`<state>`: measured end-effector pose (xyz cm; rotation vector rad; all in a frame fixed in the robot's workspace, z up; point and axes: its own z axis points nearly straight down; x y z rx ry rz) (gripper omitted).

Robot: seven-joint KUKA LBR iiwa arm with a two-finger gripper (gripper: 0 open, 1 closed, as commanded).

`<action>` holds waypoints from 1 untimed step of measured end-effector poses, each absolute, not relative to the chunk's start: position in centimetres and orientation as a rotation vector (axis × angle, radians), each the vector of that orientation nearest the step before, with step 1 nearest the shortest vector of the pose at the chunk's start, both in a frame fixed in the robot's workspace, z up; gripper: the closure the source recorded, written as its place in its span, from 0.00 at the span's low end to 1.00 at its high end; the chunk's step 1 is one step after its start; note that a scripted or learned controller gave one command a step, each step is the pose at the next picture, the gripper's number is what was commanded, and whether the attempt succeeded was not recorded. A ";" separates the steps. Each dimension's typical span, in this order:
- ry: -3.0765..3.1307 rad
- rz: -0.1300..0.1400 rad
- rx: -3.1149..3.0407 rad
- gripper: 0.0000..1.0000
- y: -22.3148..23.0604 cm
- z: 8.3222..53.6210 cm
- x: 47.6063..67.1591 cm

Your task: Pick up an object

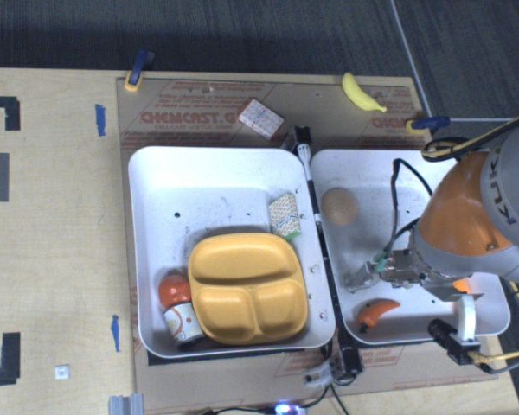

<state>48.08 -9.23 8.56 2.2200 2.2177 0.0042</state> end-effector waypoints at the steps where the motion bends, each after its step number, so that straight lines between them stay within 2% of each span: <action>1: 2.218 0.004 2.220 0.00 -9.2 8.6 48.1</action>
